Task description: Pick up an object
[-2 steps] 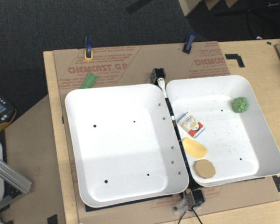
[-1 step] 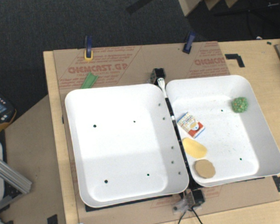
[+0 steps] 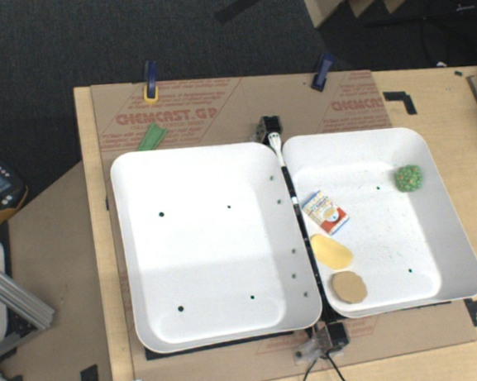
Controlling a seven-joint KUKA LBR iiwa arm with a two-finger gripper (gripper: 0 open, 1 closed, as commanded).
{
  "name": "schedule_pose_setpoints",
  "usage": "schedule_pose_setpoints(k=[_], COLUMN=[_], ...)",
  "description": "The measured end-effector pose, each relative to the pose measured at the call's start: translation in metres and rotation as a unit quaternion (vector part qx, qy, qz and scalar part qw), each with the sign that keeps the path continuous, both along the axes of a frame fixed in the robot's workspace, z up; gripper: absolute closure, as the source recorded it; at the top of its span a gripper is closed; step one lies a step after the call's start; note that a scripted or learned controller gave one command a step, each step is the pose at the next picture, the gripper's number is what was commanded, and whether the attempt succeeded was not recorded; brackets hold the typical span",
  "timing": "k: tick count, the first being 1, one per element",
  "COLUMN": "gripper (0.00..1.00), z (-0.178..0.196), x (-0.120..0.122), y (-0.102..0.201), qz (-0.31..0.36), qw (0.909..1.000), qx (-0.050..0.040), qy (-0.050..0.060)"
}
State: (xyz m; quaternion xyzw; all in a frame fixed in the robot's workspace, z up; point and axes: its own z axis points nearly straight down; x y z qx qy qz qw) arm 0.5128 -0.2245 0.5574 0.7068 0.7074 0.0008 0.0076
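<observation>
On the brown cardboard sheet [image 3: 214, 96] a small green piece [image 3: 151, 137] lies just beyond the far left corner of the left white bin [image 3: 203, 255]. In the right white bin [image 3: 392, 238] a small printed packet [image 3: 324, 211], a yellow oval piece [image 3: 333, 252] and a tan round disc [image 3: 348, 287] sit in a row along the left wall, the yellow one touching the disc, with a green bumpy ball [image 3: 408, 178] well apart near the right wall. Whether the gripper is spread or closed, and whether it has anything, cannot be told
</observation>
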Motion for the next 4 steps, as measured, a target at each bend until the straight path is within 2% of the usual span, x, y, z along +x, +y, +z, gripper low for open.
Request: schedule_pose_setpoints(k=[1, 2, 3, 4], gripper=[1.0, 0.0, 1.0, 0.0], z=[0.012, 0.011, 0.022, 0.022], x=[0.001, 0.001, 0.001, 0.001], y=[0.0, 0.0, -0.001, -0.001], qz=[0.0, 0.0, 0.0, 0.0], qw=[1.0, 1.0, 1.0, 1.0], qx=[-0.0022, -0.0019, -0.0042, -0.0038], qy=[-0.003, -0.002, -0.005, -0.005])
